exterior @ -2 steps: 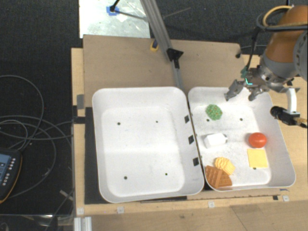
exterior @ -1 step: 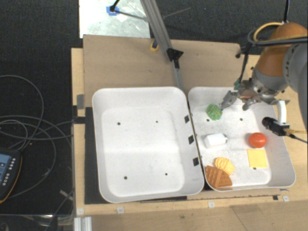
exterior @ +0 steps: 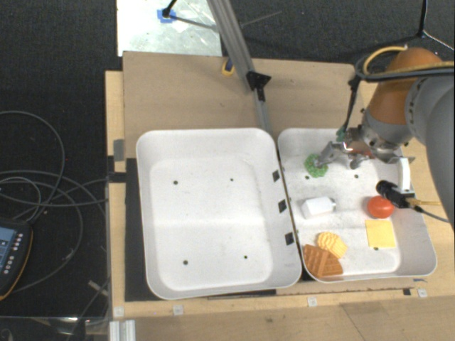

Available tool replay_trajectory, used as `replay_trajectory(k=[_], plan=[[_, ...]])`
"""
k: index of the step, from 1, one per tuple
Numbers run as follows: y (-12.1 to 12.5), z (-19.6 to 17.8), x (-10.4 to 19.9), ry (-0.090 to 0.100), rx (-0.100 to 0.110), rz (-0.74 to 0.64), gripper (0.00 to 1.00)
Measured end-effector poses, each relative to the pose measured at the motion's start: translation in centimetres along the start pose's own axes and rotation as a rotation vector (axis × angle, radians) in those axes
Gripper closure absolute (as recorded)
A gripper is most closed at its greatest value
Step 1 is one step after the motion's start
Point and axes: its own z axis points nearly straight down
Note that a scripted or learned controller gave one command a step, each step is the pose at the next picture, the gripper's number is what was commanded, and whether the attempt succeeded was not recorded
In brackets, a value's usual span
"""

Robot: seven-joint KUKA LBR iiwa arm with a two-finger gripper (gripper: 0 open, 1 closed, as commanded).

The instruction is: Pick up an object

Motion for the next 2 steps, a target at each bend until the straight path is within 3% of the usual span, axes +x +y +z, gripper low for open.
replay_trajectory(k=[1, 2], plan=[[0.2, -1.4, -0.1, -0.003, -0.005, -0.003, 1.00], [-0.4, -6.3, -0.1, -0.003, -0.002, 0.001, 1.00]])
